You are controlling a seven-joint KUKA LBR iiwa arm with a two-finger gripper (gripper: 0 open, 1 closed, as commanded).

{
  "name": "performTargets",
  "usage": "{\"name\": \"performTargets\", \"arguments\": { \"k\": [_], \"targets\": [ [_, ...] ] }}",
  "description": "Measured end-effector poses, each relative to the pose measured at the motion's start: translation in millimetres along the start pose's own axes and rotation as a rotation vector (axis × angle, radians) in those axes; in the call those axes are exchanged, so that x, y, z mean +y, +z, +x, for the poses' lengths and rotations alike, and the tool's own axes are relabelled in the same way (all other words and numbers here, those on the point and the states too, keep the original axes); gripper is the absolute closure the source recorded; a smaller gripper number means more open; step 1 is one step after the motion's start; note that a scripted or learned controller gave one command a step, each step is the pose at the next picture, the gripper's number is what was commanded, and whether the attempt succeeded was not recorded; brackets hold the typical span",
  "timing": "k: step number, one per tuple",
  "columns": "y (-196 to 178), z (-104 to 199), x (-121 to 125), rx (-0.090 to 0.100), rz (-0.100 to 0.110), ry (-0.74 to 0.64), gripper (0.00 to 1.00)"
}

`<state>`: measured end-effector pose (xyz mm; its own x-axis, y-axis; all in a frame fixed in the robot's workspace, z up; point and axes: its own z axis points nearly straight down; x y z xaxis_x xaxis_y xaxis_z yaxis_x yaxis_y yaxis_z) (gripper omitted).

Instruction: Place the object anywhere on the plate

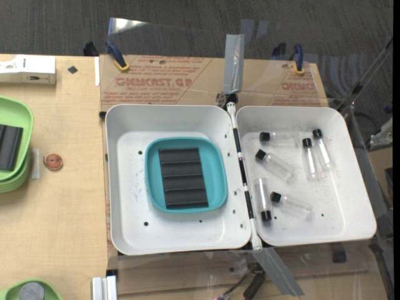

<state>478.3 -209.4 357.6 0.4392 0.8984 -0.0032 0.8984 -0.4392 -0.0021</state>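
A teal plate (pixel 217 174) with a dark ribbed insert (pixel 183 177) lies in the middle of the left white bin (pixel 125 186). Several clear vials with black caps are scattered in the right white bin (pixel 350 192): one near the back left (pixel 279 137), a pair at the back right (pixel 316 153), one in the middle left (pixel 275 164), one upright along the left wall (pixel 261 199), and one toward the front (pixel 290 204).
Cardboard (pixel 162 80) with clamps lies behind the bins. On the wooden bench at left sit a green tray (pixel 19 136), a white box (pixel 28 70) and a small round orange piece (pixel 54 162). A green lid (pixel 31 290) shows at the bottom left corner.
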Motion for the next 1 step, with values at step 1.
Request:
{"name": "performTargets", "arguments": {
  "k": [1],
  "targets": [
    [125.1, 2.6, -2.2, 0.001, 0.002, 0.011, 0.00]
  ]
}}
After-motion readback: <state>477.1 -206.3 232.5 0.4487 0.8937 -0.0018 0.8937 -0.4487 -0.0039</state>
